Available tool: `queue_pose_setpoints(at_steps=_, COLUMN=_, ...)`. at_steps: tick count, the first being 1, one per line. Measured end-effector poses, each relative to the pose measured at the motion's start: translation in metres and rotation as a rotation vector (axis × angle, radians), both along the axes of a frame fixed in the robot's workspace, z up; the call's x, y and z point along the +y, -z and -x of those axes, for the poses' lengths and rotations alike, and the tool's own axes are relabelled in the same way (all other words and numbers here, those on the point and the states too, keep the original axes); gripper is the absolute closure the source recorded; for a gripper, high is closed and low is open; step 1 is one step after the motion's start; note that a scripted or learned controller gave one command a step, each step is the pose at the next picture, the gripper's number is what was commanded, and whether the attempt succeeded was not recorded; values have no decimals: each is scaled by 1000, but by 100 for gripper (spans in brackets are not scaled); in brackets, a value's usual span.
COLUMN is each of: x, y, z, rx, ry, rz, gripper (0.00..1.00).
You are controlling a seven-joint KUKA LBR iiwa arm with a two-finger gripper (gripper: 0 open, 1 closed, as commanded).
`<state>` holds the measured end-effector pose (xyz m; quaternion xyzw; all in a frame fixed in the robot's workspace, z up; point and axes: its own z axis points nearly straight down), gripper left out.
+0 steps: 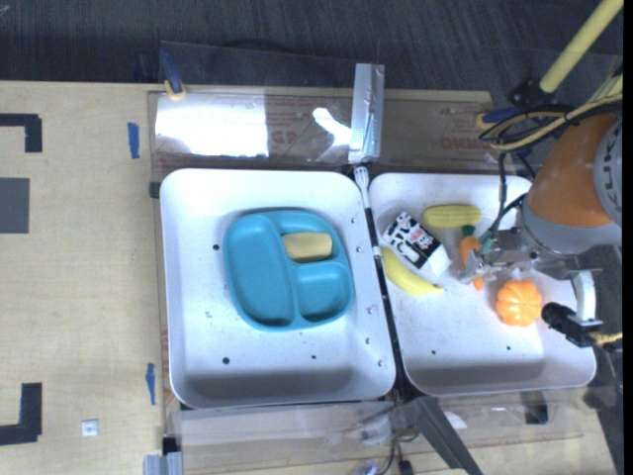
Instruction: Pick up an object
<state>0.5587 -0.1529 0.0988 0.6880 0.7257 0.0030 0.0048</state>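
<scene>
Hand (487,255) is down in the right bin (465,349), among a carrot (465,250), corn cob (450,216) and small orange pumpkin (518,303) — can't tell its state. Banana (407,275) lies left of it, touching a black-and-white patterned carton (412,239) — print unreadable. Left bin (198,354) holds a blue divided plate (287,267) with a yellow piece (309,246).

Light falls evenly and fairly bright from above, and the two white bins (198,364) come close to washing out. Strong glare sits on the clear plastic sheet (227,127) behind the left bin, while shadows under the blue tray (267,275) are soft and short. The picture is slightly soft throughout, and the gripper (487,257) area is perhaps too blurred to read in detail.
</scene>
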Motion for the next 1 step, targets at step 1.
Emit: queue_pose_setpoints(at_steps=1, x=59, y=-116, z=-16, rx=1, ry=12, rz=-3, gripper=100)
